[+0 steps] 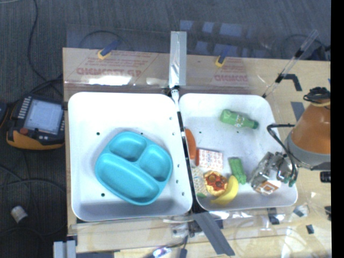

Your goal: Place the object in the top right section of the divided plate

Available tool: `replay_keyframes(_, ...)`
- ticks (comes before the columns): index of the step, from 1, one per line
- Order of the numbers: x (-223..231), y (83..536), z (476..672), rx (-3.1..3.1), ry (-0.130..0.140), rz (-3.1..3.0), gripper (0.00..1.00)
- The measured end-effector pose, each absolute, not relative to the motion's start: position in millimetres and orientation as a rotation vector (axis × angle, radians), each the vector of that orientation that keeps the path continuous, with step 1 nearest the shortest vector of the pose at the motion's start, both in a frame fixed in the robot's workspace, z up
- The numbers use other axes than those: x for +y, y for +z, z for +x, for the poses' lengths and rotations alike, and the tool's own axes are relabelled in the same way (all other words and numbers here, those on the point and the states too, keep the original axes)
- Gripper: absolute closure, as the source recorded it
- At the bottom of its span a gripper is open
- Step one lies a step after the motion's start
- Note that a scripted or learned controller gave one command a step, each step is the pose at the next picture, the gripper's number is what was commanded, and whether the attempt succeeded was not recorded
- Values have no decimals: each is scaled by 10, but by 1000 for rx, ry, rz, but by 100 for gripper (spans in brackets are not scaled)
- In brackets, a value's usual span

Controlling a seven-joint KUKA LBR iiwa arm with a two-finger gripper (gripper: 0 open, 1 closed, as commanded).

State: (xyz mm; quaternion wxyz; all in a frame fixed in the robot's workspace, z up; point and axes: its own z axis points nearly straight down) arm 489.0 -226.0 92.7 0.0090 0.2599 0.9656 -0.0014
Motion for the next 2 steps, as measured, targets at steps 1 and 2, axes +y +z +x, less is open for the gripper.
replay_keyframes(1,-2213,1983,5786,3043,3,764,100)
replay_keyframes(2,-2230,1289,5116,3017,0,882,100)
